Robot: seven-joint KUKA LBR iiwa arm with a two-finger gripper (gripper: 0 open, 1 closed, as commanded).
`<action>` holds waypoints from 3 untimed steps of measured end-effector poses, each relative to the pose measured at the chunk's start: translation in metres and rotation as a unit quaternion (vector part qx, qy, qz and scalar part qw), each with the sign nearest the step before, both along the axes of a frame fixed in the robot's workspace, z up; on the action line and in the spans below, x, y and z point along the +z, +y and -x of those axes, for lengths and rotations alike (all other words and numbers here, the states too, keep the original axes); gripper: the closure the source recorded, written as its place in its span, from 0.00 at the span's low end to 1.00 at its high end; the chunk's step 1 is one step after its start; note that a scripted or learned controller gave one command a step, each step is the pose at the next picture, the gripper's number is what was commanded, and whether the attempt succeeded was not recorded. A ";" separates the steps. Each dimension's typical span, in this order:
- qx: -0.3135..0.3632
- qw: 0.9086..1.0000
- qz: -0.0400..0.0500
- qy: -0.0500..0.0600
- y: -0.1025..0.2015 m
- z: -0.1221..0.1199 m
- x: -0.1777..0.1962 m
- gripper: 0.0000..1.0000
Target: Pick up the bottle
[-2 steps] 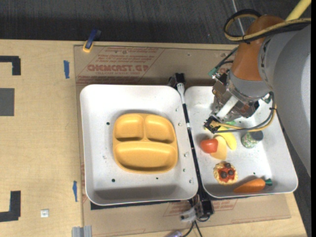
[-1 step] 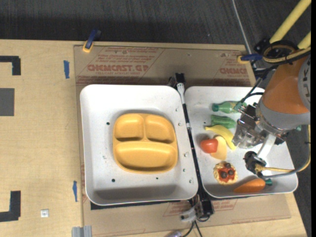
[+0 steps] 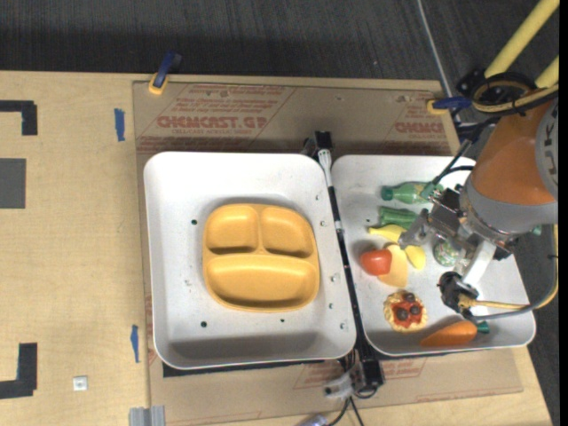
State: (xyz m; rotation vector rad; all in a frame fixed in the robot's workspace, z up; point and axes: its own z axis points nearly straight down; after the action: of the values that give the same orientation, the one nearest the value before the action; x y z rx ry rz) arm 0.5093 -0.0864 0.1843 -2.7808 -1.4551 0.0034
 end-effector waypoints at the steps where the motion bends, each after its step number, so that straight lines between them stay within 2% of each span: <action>1: -0.050 0.999 0.001 -0.001 -0.016 -0.066 -0.089 0.00; 2: -0.107 0.994 0.001 0.000 -0.007 -0.141 -0.099 0.00; 3: -0.106 0.994 0.001 0.002 -0.007 -0.141 -0.089 1.00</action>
State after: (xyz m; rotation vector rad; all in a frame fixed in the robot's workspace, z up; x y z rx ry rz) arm 0.6500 -0.0933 0.0951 -2.9194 -1.1508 0.0102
